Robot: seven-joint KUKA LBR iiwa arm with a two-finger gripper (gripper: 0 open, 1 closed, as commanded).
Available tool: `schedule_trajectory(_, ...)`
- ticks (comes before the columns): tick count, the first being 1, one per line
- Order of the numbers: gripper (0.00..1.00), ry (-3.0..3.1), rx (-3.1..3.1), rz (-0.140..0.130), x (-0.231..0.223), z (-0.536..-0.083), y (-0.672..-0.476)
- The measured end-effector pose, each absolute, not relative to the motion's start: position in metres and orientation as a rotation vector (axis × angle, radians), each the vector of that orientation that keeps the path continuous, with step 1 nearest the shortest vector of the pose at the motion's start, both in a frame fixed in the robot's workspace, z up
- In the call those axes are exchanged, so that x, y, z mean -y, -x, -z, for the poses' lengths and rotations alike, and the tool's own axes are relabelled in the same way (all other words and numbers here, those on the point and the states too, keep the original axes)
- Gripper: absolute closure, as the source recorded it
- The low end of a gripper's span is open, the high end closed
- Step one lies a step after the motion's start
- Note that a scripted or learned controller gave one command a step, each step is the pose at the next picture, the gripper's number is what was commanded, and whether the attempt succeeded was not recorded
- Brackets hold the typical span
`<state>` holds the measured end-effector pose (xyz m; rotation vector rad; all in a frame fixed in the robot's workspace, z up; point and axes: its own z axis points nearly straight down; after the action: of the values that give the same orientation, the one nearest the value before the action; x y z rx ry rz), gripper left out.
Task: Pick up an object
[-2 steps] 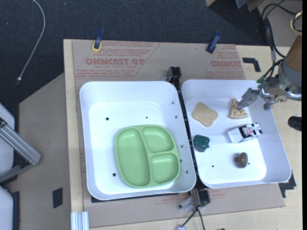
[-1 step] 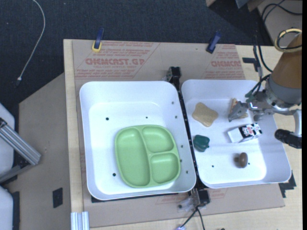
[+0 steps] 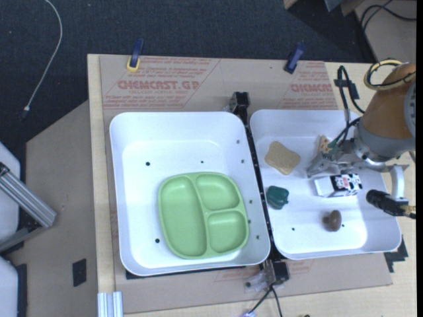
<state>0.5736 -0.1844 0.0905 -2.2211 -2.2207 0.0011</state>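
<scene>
Camera view: the gripper hangs low in the right bin; I cannot tell its state. Just left of it lies a tan sponge, probably light and soft; grasp across its flat sides.

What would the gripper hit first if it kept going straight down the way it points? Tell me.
Probably the bare floor of the right bin, between the tan sponge and the small white box. The gripper hangs there; depth is unclear.
</scene>
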Motion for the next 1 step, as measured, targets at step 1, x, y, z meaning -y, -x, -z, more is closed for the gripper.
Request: schedule_trajectory(1,0.0,2.22,2.219,-0.002,0.1841,-0.0844,-0.5734)
